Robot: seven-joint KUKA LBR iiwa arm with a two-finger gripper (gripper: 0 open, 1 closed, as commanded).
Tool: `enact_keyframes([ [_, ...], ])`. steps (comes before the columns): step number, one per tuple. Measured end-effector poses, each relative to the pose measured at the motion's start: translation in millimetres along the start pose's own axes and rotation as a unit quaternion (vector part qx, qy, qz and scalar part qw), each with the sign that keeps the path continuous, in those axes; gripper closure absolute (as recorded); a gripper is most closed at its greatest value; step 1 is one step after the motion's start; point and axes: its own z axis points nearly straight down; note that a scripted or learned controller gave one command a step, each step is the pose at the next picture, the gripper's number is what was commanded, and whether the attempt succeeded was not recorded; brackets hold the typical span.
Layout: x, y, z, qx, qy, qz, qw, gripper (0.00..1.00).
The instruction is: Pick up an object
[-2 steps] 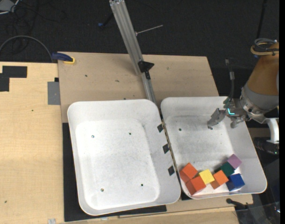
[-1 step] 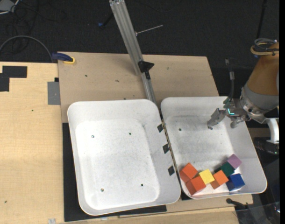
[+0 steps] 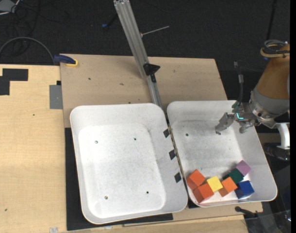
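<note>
1. The worktop (image 3: 26, 144) is pale wood, with a raised wooden board behind the bins; dark carpeted floor (image 3: 65, 18) with loose black cables lies beyond it, far up and to the left of the end effector.
2. Two shallow white plastic bins sit side by side on a black mat. The right-hand white bin (image 3: 206, 135) lies directly under the end effector; the left-hand white bin (image 3: 119, 159) is to the end effector's left, the two bins touching along their shared edge, where small black clips show.
3. A long slanted grey aluminium rail (image 3: 136, 42) with a black bracket rises from between the bins, up and to the left of the end effector.
4. A small blue-and-yellow clamp (image 3: 65, 59) sits at the board's far corner, well apart to the left.
5. A cluster of small coloured wooden cubes lies in the right bin's near corner, below and well apart from the end effector: an orange-red cube (image 3: 196, 177), a second orange-red cube (image 3: 204, 192), a yellow cube (image 3: 215, 184), an orange cube (image 3: 229, 184), a dark green cube (image 3: 236, 174), a purple cube (image 3: 243, 168) and a blue cube (image 3: 244, 189). They are packed close, several touching.
6. Nothing lies between the end effector and the cubes but bare bin floor.
7. The grey end effector (image 3: 232, 122) hangs over the far right part of the right bin, below the arm's orange band. Its fingers appear slightly apart, and nothing is between them; it touches no cube.
</note>
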Motion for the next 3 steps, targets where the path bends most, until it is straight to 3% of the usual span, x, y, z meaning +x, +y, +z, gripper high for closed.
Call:
enact_keyframes([
  [1, 0.1, 0.0, 0.0, 0.0, 0.0, 0.0, 1.0, 0.0],
  [2, 5.7, 43.5, -19.3, -0.003, 0.0, 0.003, 1.0, 0.0],
  [3, 26.9, 9.6, 53.8, 0.004, 0.002, 0.005, 1.0, 0.0],
])
